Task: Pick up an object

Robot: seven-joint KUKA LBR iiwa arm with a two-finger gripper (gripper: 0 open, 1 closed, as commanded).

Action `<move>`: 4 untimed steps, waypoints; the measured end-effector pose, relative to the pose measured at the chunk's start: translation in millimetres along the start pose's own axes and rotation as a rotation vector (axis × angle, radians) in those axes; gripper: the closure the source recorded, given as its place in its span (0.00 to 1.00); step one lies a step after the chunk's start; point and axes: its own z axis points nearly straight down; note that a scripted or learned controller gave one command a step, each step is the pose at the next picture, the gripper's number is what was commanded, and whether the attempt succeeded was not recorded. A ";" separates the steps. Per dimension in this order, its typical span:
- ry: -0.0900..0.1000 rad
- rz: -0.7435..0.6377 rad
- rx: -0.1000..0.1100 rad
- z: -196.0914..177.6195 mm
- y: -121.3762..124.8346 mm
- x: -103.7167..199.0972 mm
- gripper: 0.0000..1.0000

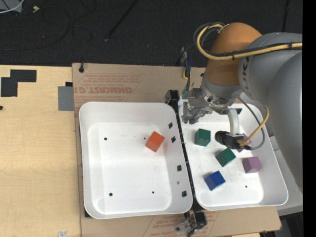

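The gripper [196, 113] hangs over the right bin's [276, 194] far left corner, its grasp state impossible to tell, so the approach seems underway, and next it likely must descend onto the nearest green cube [202, 137] just beside it.

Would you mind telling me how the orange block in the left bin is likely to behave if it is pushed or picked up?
The orange block looks like a rigid cube, so it would probably keep its shape. Its flat faces suggest sliding rather than rolling on the smooth left bin. It sits alone, so likely nothing nearby would be disturbed.
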 end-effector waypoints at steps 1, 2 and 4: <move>0.000 0.000 -0.006 -68.4 11.9 13.1 1.00; -0.001 0.000 0.000 -62.4 -7.8 30.5 1.00; 0.000 0.000 0.001 -78.5 -67.7 79.6 1.00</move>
